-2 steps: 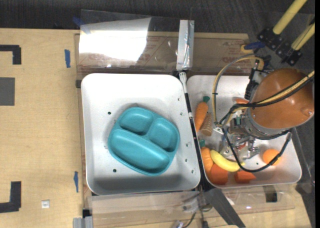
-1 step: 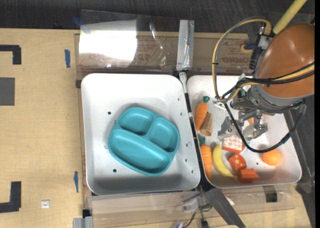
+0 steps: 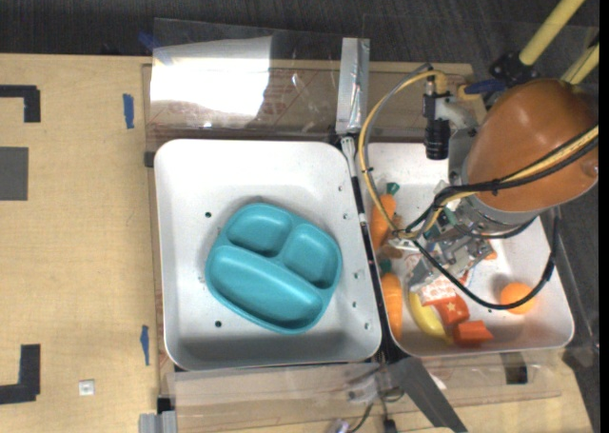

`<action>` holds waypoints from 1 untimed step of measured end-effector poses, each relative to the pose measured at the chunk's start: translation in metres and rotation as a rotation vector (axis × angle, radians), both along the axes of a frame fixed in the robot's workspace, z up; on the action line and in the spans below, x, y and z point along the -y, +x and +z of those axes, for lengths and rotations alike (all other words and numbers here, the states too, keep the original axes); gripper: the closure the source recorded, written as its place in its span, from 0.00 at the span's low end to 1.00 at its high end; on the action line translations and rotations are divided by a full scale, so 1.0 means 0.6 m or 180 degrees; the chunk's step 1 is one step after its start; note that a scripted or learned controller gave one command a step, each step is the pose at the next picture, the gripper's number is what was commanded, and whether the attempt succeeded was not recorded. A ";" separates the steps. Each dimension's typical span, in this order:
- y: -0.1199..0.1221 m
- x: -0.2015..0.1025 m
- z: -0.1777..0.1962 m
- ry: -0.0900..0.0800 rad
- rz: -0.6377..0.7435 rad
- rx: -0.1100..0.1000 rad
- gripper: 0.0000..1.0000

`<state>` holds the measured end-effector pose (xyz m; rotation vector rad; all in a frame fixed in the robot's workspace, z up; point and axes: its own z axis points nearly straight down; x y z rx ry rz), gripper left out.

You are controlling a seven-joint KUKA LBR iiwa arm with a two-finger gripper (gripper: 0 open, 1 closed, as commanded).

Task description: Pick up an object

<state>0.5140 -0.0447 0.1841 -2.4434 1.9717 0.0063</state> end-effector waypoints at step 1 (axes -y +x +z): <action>-0.041 -0.086 0.001 -0.0001 0.0943 0.0010 1.00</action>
